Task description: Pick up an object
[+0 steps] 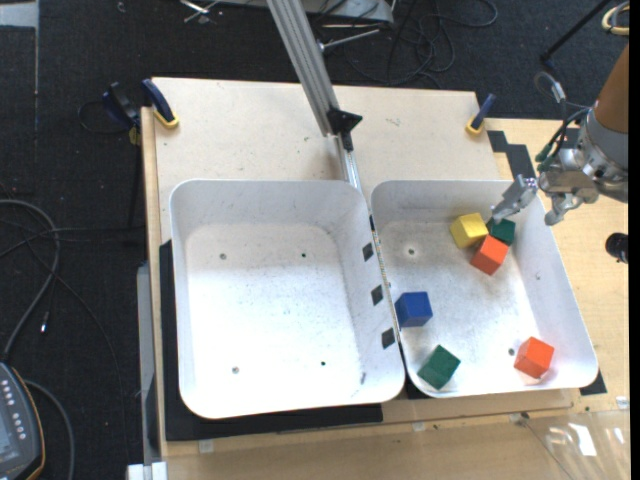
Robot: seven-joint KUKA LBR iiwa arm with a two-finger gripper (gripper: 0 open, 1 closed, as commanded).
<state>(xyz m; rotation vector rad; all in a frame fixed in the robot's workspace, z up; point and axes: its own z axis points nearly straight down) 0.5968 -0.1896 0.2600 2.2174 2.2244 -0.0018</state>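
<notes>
Even, fairly bright light falls from above. The two white bins point(270, 298) come close to washing out, their rims glaring mildly, while the pale worktop point(250, 133) reads flat and warm. Shadows are short and soft: a faint one lies under the blue cube point(413, 308) and the green cube point(438, 366). The dark floor point(70, 28) swallows detail. The frame is grainy and slightly soft, with the pincer point(545, 200) a little blurred.
</notes>
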